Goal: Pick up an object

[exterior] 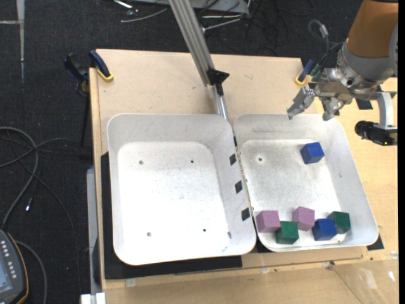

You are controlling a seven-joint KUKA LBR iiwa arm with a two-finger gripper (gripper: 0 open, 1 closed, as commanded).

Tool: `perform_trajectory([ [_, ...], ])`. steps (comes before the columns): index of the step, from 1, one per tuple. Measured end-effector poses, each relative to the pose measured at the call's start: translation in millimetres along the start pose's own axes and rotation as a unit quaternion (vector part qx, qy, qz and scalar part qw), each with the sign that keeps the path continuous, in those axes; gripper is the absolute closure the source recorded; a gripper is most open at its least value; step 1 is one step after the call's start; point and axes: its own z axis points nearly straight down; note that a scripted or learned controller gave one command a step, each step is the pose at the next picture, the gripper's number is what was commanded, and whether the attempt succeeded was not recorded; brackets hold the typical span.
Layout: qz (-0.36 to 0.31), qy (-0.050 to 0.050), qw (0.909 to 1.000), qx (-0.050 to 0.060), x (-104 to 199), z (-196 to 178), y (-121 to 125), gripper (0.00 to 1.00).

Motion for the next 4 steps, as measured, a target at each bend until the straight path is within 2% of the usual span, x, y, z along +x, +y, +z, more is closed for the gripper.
perform_trajectory([
  [1,0.0,0.0,1.0,-0.003,-10,-17,20,0.0],
  [2,0.003,0.001,1.0,0.003,-62,100,5,0.0],
  [3,0.002,0.0,1.0,0.002,-76,183,8,0.0],
  [4,0.001,-0.001,1.0,-0.002,-75,167,10,1.0],
])
